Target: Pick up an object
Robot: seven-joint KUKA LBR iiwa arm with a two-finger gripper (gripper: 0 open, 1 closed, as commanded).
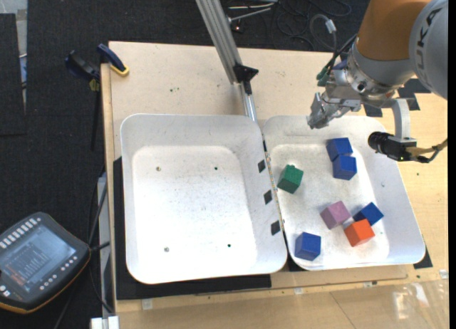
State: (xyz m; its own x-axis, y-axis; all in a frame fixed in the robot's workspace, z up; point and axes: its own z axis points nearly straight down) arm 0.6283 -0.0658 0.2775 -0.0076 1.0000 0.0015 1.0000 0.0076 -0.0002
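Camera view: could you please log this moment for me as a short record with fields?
arm: reaches in from the right
tool: above the right bin's far edge, nothing seen between its fingers
right bin: green block, purple block, orange block, four blue blocks
blue pair: touching, nearest the tool
left bin: beside the right bin

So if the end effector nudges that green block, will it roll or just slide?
The green block looks flat-faced and boxy, so it should probably slide or pivot, not roll. It sits tilted near the right bin's left wall, so a push could jam it there. It looks rigid and likely light.
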